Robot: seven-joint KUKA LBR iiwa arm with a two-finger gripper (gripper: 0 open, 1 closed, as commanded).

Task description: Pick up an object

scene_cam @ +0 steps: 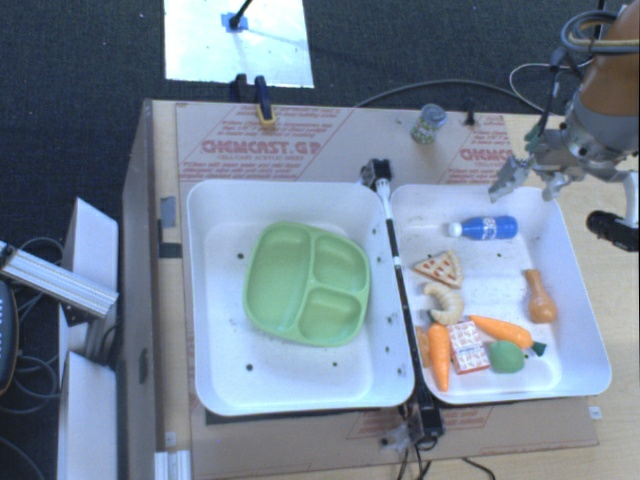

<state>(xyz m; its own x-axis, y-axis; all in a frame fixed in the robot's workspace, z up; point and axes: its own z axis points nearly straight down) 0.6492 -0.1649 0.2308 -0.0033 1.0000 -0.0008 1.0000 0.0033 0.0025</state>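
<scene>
Two fingers of my end effector (527, 176) spread wide, holding nothing, above the right bin (575, 268) at its one o'clock corner.

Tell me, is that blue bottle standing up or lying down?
Lying down. The blue bottle rests on its side on the floor of the right bin, its white cap pointing toward the divider between the bins.
</scene>
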